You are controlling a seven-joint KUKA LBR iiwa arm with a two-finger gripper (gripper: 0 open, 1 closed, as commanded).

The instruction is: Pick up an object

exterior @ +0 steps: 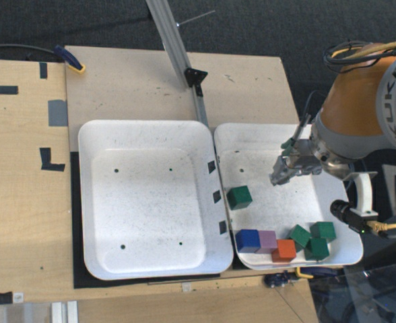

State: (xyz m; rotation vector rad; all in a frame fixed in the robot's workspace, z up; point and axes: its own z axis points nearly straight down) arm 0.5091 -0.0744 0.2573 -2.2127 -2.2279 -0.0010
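The right bin [265,147] holds several small blocks. A lone green cube [239,196] lies near its left wall. Along the front edge sit a blue cube [248,239], a purple cube [267,240], an orange cube [285,249] and three green blocks [314,239] in the corner. My gripper [281,174] hangs over the middle of the right bin, right of the lone green cube and apart from it. Nothing shows between its fingers.
The left bin [147,197] stands beside the right one, sharing a raised rim [218,194]. A slanted metal rail [174,39] runs down from the top to the bins' junction. The arm's orange and grey body [359,106] overhangs the right bin's far right side.
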